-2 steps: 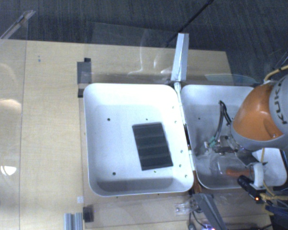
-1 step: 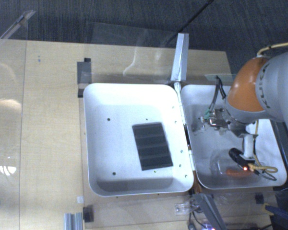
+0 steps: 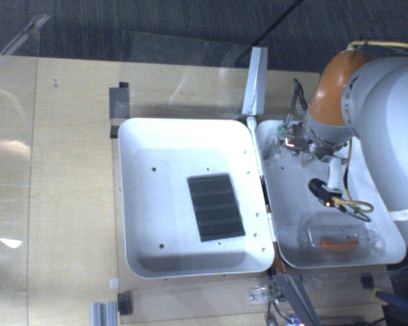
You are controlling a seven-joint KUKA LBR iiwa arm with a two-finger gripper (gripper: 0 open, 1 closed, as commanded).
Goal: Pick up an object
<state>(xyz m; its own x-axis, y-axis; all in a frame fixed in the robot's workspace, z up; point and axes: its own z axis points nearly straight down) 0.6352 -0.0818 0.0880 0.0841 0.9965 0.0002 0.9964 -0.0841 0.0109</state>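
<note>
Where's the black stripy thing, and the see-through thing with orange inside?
Black stripy pad point(image 3: 215, 206), camera view, middle of its ribbed top.
See-through case point(image 3: 336, 238), camera view, middle of its clear top.

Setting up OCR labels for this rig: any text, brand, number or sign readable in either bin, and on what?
No readable text anywhere.
Dark ribbed slab in the left bin: no markings show.
Clear packet in the right bin: any print is too small to tell.
</note>
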